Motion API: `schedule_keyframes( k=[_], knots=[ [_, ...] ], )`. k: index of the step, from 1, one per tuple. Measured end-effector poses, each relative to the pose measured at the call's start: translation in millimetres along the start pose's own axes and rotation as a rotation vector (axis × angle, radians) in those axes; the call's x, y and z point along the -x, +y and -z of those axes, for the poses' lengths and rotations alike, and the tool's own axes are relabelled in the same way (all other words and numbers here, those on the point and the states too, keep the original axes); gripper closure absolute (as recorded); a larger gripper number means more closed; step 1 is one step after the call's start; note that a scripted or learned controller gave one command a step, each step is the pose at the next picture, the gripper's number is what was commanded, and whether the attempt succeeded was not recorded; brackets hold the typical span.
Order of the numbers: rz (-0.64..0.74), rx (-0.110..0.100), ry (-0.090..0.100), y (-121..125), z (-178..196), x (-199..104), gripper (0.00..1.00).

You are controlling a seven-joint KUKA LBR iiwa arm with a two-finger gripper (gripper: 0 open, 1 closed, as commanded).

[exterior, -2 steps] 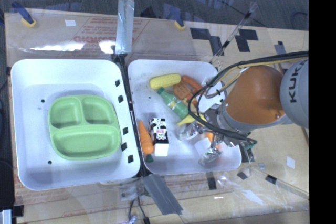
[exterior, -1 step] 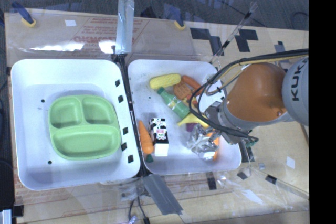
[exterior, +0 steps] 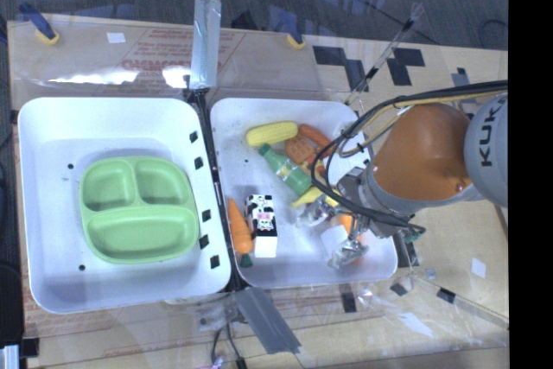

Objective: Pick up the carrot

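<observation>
The carrot (exterior: 238, 225) is an orange stick with a green end. It lies along the left wall of the right bin (exterior: 226, 153), pointing toward the front. Just right of it stands a small cow-patterned carton (exterior: 262, 225). My gripper (exterior: 346, 244) hangs low over the front right part of the same bin, well to the right of the carrot and apart from it. A small orange piece (exterior: 346, 223) shows right beside the gripper head. The orange wrist band (exterior: 423, 153) covers the bin's right side.
In the right bin's back half lie a yellow corn cob (exterior: 270, 133), a green bottle (exterior: 288, 169), an orange ridged item (exterior: 305, 146) and a yellow piece (exterior: 307, 198). The left bin (exterior: 34, 186) holds a green divided plate (exterior: 136, 209).
</observation>
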State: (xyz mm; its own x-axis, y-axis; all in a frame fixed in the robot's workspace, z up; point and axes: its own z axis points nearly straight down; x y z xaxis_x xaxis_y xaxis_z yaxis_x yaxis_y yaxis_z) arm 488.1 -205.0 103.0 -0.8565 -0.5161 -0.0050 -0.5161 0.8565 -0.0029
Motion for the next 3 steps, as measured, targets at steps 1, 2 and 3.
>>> schedule_keyframes(
  k=[1, 2, 3],
  knots=[
    [0.005, -0.002, -0.002, 0, 11, 3, 1.0],
    [0.005, -0.002, -0.002, 0, 11, 3, 0.0],
    [-0.138, 0.005, 0.007, -4, -11, -3, 0.0]
  ],
)
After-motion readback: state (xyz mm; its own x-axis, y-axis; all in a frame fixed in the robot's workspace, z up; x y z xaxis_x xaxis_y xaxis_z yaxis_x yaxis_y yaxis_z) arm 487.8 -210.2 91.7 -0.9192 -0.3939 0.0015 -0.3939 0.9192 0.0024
